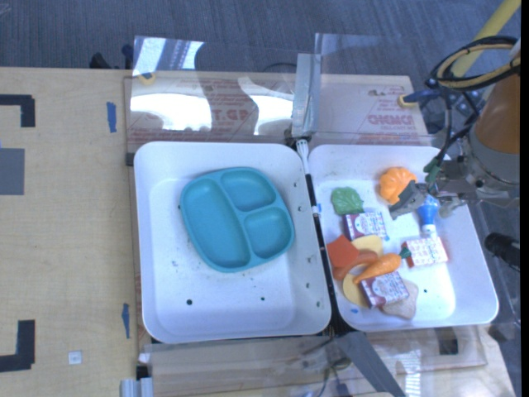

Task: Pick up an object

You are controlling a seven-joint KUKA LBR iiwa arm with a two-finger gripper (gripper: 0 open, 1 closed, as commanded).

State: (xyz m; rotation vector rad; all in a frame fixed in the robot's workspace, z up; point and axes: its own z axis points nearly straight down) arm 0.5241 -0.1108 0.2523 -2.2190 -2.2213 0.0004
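The right bin (475, 292) holds a heap of toy food. At the back lies an orange pumpkin-like piece (393, 180), with a green leaf (347, 198) to its left. Small printed cartons (366, 223) (426, 252) (387, 288) lie among a red-orange pepper piece (341, 251), a carrot (381, 265) and a yellow slice (354, 289). My gripper (416, 208) hangs over the bin's back right part, just right of the pumpkin piece and above the right-hand carton. It is open, one dark finger (404, 203) to the left and a blue-tipped one (427, 214) to the right, with nothing between them.
A blue divided plate (237, 218) lies in the left bin (165, 304). A beige lump (402, 308) sits at the right bin's front. A clear upright panel (304, 98) stands behind the wall between the bins. Yellow and black cables (471, 56) loop above the arm at the right.
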